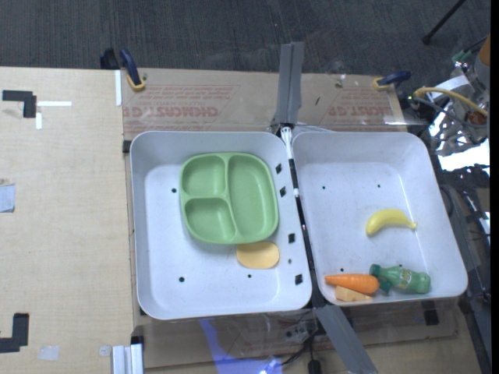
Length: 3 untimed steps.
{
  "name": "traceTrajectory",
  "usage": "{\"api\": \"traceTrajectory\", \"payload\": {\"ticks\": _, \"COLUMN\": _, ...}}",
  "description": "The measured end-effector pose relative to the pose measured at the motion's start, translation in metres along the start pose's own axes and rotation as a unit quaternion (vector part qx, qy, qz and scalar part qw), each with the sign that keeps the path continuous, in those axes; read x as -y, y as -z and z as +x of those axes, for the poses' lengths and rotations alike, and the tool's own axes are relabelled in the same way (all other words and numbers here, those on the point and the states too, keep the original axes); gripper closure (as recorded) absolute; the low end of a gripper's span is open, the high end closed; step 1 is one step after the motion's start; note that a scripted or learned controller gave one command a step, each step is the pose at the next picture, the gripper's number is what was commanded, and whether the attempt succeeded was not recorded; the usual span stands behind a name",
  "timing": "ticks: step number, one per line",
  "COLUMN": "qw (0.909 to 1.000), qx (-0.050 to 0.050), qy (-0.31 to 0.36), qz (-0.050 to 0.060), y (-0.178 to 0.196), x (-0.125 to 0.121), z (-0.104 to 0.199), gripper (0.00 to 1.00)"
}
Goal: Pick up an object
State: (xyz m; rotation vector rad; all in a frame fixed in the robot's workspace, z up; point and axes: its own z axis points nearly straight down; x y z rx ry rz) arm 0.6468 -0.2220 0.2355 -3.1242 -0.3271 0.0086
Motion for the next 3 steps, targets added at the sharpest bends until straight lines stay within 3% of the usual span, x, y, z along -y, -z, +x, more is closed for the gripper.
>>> {"api": "traceTrajectory", "payload": {"ticks": 1, "qw": 1.0, "qx": 0.0, "qy": 0.0, "qz": 0.0, "y": 0.0, "x": 0.001, "z": 0.0, "gripper": 0.0}}
{"api": "traceTrajectory", "payload": {"ticks": 2, "qw": 1.0, "qx": 0.001, "qy": -0.001, "qz": 0.001, "y": -0.08, "x": 0.053, "z": 0.013, "gripper": 0.0}}
{"api": "traceTrajectory", "payload": {"ticks": 3, "qw": 0.9965, "qx": 0.001, "qy": 0.083, "qz": 0.0, "y": -0.044, "x": 0.071, "z": -0.001, "gripper": 0.0}}
